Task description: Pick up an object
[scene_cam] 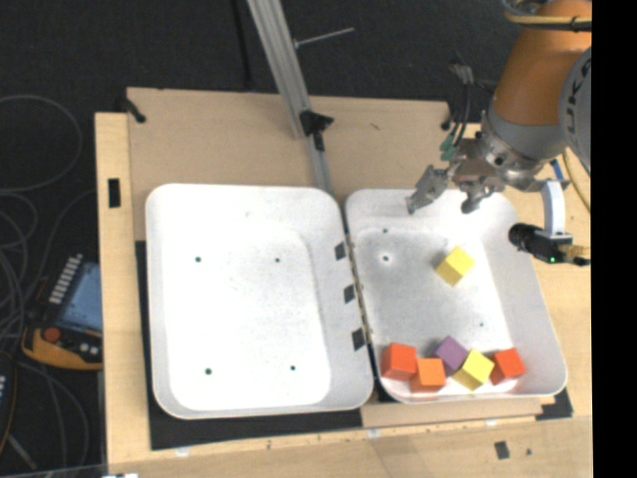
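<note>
Blocks, six in all, lay in the right bin (518, 267), which served as the landmark for everything else. One yellow block (455, 265) sat alone near the middle of that bin's floor, tilted on its corner as seen from above. The other five were crowded along the bin's near wall: an orange-red block (399, 359) at the left end, an orange block (430, 371) touching it, a purple block (452, 352) just behind, a second yellow block (477, 367) beside that, and a red block (509, 363) at the right end.

The gripper (448, 194) hung over the far edge of the right bin, well apart from every block. Its jaws stood spread, one finger (422, 193) reaching left and the other to the right, with nothing between them. Above it rose the arm's orange band (537, 68) and the grey wrist.

The left bin (169, 267) lay just beside the right bin, their edges meeting at a row of small dark clips. Both rested on a tan tabletop (219, 137). A metal pole (284, 58) slanted up from behind the seam between the bins. Beyond the left bin, off the tabletop, a handheld pendant (70, 312) lay among black cables.
</note>
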You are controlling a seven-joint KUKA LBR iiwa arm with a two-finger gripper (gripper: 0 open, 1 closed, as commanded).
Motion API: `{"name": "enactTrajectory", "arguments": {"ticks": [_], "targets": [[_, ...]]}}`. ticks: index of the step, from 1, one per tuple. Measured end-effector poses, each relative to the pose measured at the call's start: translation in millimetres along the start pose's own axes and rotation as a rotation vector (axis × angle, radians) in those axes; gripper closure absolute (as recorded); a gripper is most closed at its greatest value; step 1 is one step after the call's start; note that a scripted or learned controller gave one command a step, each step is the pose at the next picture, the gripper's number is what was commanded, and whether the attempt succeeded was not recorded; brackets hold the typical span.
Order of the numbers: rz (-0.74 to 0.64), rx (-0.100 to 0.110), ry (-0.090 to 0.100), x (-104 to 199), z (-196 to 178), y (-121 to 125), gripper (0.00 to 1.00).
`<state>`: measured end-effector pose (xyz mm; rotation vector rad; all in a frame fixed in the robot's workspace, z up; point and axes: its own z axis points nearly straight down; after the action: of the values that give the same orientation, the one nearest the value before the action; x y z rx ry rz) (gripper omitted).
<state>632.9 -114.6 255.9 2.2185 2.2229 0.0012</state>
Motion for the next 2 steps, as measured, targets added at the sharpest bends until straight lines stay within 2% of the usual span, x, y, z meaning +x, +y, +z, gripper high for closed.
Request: {"name": "enactTrajectory", "arguments": {"ticks": [1, 2], "targets": [[0.006, 0.006, -0.003, -64, 77, 24, 0.00], [0.005, 0.002, -0.001, -88, 162, -17, 0.00]]}}
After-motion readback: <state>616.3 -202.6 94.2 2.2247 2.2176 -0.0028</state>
